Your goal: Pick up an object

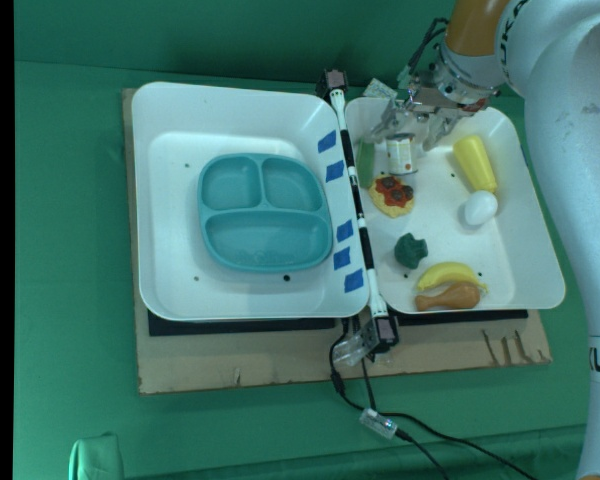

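Hovering over a small can in the right bin, nothing lifted yet

We see the pincer at the upper right of the frame, spread wide just above the can, which stands upright on the bin floor. We judge the approach done, the closing and lifting left. The pizza slice, yellow cone, egg, broccoli, banana and drumstick lie untouched; the teal plate sits in the left bin.
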Robot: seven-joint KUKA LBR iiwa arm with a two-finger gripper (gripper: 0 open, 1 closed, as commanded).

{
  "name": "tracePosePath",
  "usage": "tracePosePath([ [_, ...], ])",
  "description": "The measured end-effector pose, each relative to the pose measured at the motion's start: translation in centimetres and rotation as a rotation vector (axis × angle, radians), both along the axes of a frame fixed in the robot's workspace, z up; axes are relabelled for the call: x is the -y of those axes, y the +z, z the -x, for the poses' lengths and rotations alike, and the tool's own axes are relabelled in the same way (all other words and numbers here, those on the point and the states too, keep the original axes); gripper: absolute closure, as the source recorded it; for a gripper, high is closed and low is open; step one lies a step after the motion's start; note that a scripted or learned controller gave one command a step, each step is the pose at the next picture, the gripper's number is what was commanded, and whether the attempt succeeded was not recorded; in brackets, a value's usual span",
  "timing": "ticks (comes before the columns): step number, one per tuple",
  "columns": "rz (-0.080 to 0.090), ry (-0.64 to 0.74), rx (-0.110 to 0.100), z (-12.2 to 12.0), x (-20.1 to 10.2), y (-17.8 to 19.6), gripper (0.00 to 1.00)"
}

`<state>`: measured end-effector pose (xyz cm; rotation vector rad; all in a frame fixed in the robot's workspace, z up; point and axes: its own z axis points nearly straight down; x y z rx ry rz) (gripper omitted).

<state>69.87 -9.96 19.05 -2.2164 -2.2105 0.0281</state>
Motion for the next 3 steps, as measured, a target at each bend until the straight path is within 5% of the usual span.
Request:
tracePosePath([
  [3,0.000,0.001,-0.001,0.04,0.05,-0.12,0.00],
])
